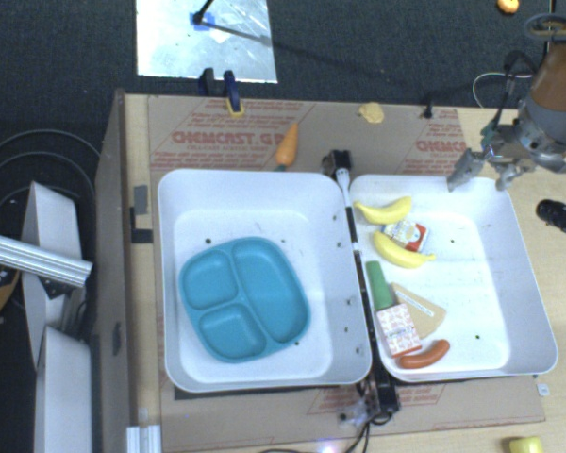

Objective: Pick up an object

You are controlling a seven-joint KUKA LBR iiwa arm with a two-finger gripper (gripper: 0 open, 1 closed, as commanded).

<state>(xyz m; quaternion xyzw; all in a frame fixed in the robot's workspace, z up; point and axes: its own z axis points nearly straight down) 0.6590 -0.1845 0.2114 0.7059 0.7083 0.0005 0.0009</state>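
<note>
Two bananas are noted in the right bin, near its far left corner, long axes running roughly left to right. The gripper is seen above the bin's far right rim, fingers spread apart, nothing between them. The fruit lies left of the fingers and somewhat nearer the camera; a leftward reach and descent is judged necessary.
</note>
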